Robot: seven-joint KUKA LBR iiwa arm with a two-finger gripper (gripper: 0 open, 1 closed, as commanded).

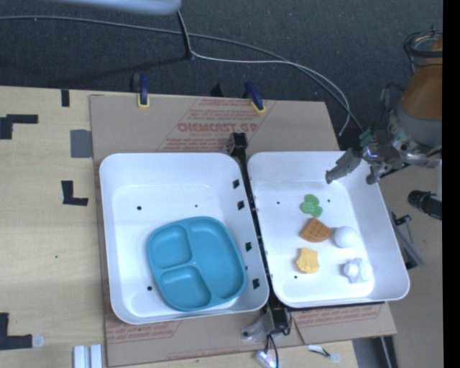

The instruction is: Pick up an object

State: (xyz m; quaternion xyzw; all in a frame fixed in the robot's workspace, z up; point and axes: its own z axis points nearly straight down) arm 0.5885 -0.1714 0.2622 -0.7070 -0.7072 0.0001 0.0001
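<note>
Lying level, roundish orange piece [315, 231]

The grey KUKA arm with its orange band [424, 93] is cut off by the right edge of the camera view, so little beyond the wrist shows. Its two-finger end effector [355, 168] is small and dark against the rim of the right-hand shallow white plastic bin [287, 164] (whether the fingers stand apart or together cannot be told). A pale blurred shape [122, 4] is cut off by the top edge, too smeared to identify. The small white crumpled object [355, 270] in the right bin is too washed out against the white floor to make out its form. The light wooden tabletop [43, 244] runs off the left and bottom edges.
</note>
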